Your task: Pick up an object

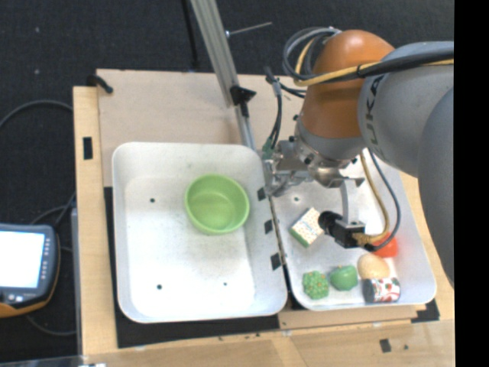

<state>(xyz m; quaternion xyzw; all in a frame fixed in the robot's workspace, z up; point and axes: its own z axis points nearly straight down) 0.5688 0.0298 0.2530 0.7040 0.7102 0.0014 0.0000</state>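
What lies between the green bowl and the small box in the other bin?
In the camera view, bare bin floor and the bins' adjoining rims lie between the green bowl and the small box.

I see two bins side by side on the bench (153,109). The left bin (137,281) holds a bowl (218,203) near its middle. In the right bin (416,277), a small box (306,227) lies near the left wall. Along the front edge sit a bumpy ball (315,284), a smooth ball (344,278), an egg (372,265) and a can (381,289). The arm (359,90) hangs over the right bin's back. A tablet (23,267) sits left of the bench.
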